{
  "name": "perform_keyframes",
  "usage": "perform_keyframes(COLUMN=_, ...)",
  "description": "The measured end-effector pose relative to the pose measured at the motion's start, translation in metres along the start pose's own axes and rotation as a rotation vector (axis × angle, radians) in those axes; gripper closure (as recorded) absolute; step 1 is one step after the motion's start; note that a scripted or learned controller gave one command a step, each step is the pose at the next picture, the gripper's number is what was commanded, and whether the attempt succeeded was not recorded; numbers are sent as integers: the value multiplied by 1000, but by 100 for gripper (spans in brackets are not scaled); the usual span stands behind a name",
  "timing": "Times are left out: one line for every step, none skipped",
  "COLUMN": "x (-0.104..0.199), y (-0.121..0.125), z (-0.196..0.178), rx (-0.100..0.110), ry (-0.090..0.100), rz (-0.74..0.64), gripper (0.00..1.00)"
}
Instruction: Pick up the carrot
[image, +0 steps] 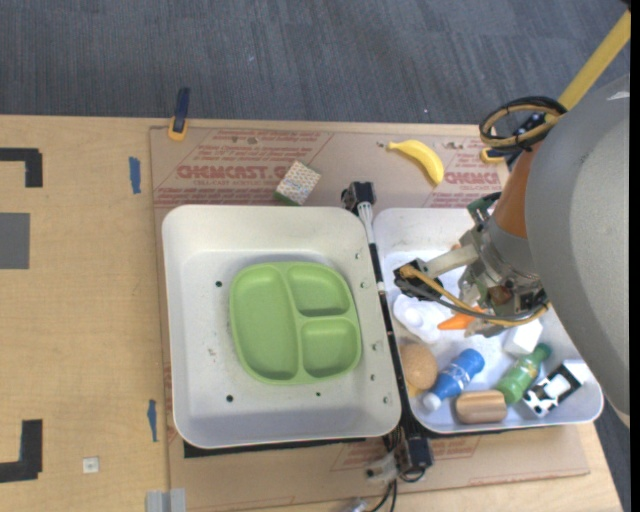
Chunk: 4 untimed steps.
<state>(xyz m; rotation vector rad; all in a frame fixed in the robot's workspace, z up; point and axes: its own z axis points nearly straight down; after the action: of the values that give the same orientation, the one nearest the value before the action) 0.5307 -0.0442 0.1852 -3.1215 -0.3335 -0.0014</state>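
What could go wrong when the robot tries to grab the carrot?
The carrot is small and partly hidden under the claw, so the claw might miss it or let it slip. The blue bottle and tan egg-shaped thing lie close by in the same crowded bin, so the claw could bump or grab one instead.

The left bin (195, 250) holds a green divided plate (296, 321) lying flat at its middle. In the crowded right bin (428, 232) the gripper (492, 298) hangs low, and the carrot (455, 322) pokes out just beside it on the left. Nearer the front lie a brown potato (418, 365), a blue bottle (456, 375), a green bottle (520, 378) and a tan cylinder (480, 406). A banana (418, 158) and a patterned cube (297, 183) sit on the bench behind the bins
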Motion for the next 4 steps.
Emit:
perform_keyframes(x=-1, y=1, z=1, rx=0, ry=-5, rz=3, gripper=0)
perform_keyframes(x=107, y=-44, z=1, rx=1, ry=-2, rz=-41, gripper=0)
perform_keyframes(x=16, y=-49, z=2, rx=2, ry=-9, rz=-49, gripper=0)
perform_keyframes(x=28, y=-24, z=-20, rx=-2, ry=-2, rz=-117, gripper=0)
